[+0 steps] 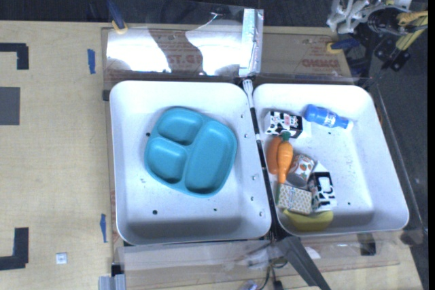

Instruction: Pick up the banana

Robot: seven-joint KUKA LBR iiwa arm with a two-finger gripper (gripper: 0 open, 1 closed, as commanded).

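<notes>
Currently parked beyond the far rim of the right bin (380, 146), clear of both bins: gripper (349, 12), carrying nothing. Opening width: cannot tell at this distance and angle.

1. Left bin (129, 146). Shallow, white, smooth, rounded corners. Located well to the view's left of the gripper and nearer the camera. Contains one blue divided tray (190, 149): glossy plastic, rounded outline, three compartments.

2. Right bin. Same shape and finish as the left bin, touching it along the centre line. Located directly on the camera side of the gripper. Contents crowded against the wall shared with the left bin, listed by size:
- Banana (309, 219): yellow, curved, lying flat against the near wall, farthest item from the gripper, partly covered by the packet.
- Carrot (280, 154): orange, tapered, green top pointing toward the gripper's side.
- Blue bottle (326, 117): lying on its side, white cap, closest item to the gripper, apart from the rest.
- Patterned packet (296, 199): flat, square, resting on the banana.
- Black-and-white spotted box (284, 123): just beyond the carrot top.
- Foil pouch (301, 170): crinkled, beside the carrot.
</notes>
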